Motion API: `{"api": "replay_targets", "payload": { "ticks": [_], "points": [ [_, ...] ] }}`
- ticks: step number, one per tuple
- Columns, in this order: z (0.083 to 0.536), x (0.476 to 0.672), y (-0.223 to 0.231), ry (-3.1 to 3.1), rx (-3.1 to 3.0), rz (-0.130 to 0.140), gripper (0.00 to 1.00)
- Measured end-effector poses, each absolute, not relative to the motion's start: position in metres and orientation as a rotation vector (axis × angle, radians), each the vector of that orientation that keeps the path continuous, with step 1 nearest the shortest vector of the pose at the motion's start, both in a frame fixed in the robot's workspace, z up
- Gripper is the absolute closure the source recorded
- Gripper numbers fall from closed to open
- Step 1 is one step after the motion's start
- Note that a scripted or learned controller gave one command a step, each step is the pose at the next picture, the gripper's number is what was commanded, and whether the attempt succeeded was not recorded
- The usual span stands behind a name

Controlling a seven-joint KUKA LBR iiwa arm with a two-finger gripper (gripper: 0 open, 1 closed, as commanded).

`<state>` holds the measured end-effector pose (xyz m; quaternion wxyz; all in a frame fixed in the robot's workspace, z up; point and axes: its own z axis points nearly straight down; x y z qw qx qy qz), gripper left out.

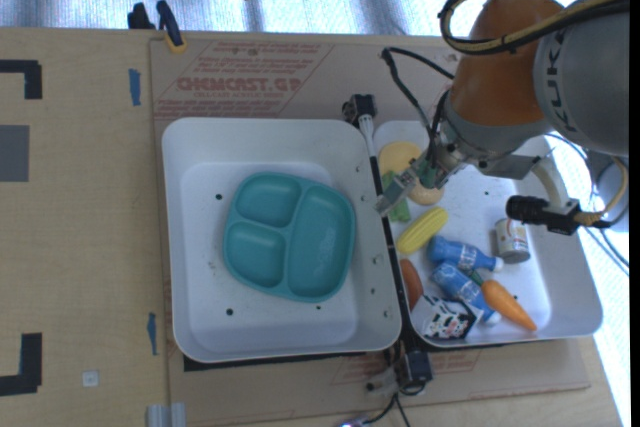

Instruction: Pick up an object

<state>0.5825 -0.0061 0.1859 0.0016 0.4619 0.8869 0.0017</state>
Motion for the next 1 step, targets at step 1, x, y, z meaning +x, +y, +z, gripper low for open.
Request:
{"api": "replay_targets", "payload": {
  "ticks": [1],
  "points": [
    [0.1846, 0.5203, -0.0382, 2.759, 1.504, -0.001, 0.00]
  ]
}}
